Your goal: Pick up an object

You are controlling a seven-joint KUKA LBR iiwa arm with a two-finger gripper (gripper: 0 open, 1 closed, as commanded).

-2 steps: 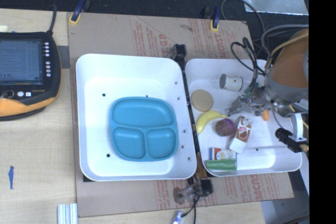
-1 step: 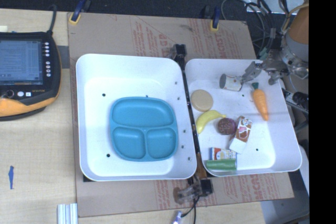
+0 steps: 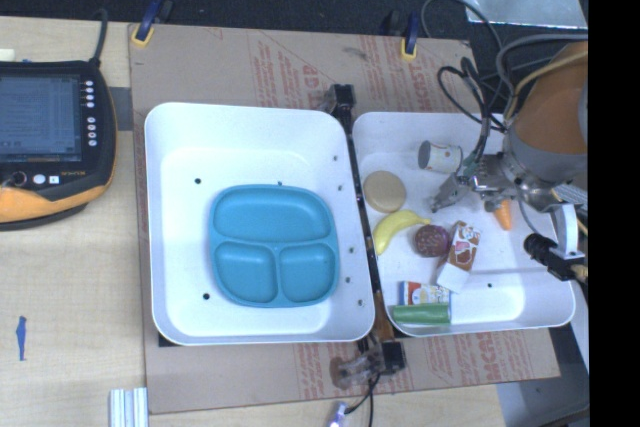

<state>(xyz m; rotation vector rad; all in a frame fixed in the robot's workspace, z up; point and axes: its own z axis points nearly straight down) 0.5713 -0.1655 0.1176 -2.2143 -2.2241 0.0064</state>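
Note:
The right white bin (image 3: 540, 310) holds several small things. A grey cup (image 3: 437, 155) lies on its side at the back, with a tan round bun (image 3: 384, 190) and a yellow banana (image 3: 397, 228) at the left. A dark red round piece (image 3: 432, 239) sits beside a small carton (image 3: 462, 249). At the front are a blue-and-white box (image 3: 425, 293) and a green piece (image 3: 420, 314). My gripper (image 3: 455, 193) hangs low over the bin's middle, just right of the bun and above the dark red piece. An orange piece (image 3: 503, 213) shows under the wrist.
The left white bin (image 3: 175, 215) bears a blue divided tray (image 3: 272, 245). A black divider (image 3: 355, 205) runs between the bins. A teach pendant (image 3: 45, 140) lies at the far left. Cables (image 3: 470, 65) loop behind the right bin, and the arm (image 3: 550, 120) covers its right side.

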